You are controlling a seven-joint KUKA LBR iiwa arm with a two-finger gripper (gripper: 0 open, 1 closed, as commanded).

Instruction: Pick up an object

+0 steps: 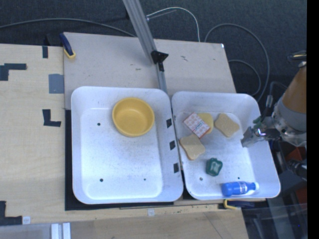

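While the gripper (250, 136) hangs over the right white bin's (264, 171) 3 o'clock rim, jaw state impossible to tell, two tan sponge blocks (192, 147), a small green object (214, 167) and a blue bottle (238, 188) lie inside.

Robotics lab: plywood bench (30, 133) with tape marks, two white bins (79, 133), loose cables (239, 34), metal camera pole (139, 19).
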